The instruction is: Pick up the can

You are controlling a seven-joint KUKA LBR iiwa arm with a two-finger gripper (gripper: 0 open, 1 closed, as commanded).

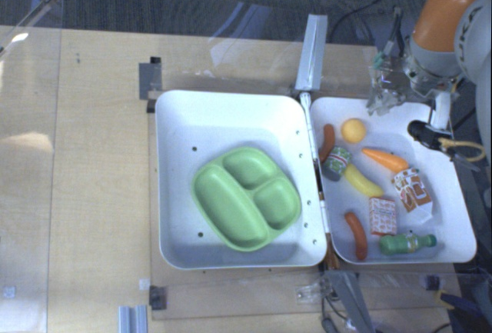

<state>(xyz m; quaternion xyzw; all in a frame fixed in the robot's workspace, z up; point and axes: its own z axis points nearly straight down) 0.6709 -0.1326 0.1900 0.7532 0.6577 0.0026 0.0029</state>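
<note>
The can [337, 163] lies on its side in the right bin [461, 235], close to that bin's left wall and a little nearer its far edge than its near one. It is small, with a dark green and purple label. A brown sausage [328, 141] lies just beyond it along the same wall, and a banana [361, 181] touches or nearly touches it on the right. An orange ball [354, 131], a carrot [384, 160], two small cartons [382, 216] [412, 191], a second sausage [356, 234] and a green bottle [406, 244] fill the remainder of that bin.

The tool [382, 93] hangs over the far edge of the right bin, near its far right corner, well apart from the can. Nothing sits between its fingers; whether they stand wide or narrow I cannot tell, since the metal parts blur together at this angle.

The left bin [177, 139] holds a green divided plate [246, 197] in its middle.

As I judge it, the task is barely begun. The can rests untouched on the bin floor, no grasp is made, and no lift is made. Left to do: carry the tool toward the left wall of the right bin, come down over the can, close on it and raise it. The crowding by sausage and banana looks likely to hinder a clean grip.
</note>
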